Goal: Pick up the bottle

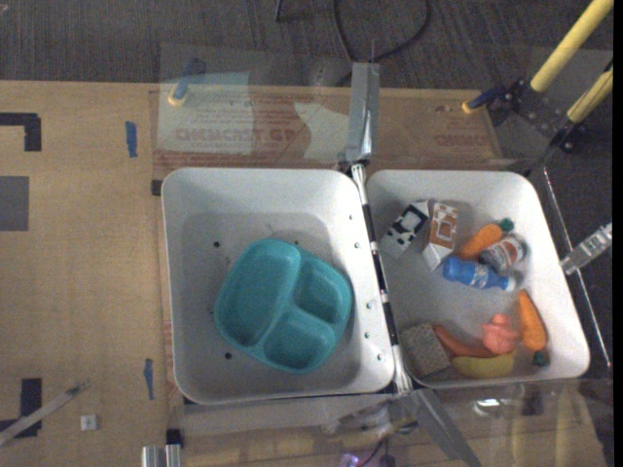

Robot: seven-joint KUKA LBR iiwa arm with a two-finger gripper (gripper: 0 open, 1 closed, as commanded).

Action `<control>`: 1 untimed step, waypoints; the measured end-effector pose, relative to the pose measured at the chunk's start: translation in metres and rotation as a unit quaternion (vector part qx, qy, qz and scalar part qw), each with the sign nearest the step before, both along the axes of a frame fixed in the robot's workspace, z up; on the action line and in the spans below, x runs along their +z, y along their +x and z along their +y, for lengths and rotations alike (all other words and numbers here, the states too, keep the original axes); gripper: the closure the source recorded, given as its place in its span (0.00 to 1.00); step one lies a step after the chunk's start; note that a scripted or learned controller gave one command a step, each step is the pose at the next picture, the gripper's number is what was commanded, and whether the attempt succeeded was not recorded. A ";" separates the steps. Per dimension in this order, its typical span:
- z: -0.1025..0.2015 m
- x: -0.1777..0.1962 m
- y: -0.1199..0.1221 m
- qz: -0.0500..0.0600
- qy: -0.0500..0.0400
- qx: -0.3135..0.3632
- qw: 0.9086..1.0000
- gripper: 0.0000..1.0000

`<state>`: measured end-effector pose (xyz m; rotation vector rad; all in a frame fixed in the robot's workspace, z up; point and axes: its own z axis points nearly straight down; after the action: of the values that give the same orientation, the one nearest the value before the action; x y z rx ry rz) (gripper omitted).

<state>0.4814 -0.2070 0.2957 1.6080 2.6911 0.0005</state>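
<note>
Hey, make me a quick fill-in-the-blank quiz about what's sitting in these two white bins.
1. The teal divided tray lies in the ____ bin.
2. The blue bottle lies on its ____.
3. The yellow banana lies against the right bin's ____ wall.
4. Each of the two carrots is ____ in colour.

Missing words: left; side; near; orange
</note>
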 end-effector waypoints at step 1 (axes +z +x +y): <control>-0.017 0.029 0.007 0.000 0.000 -0.040 0.999 1.00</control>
<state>0.4887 -0.2235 0.3249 1.7133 2.6255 0.0005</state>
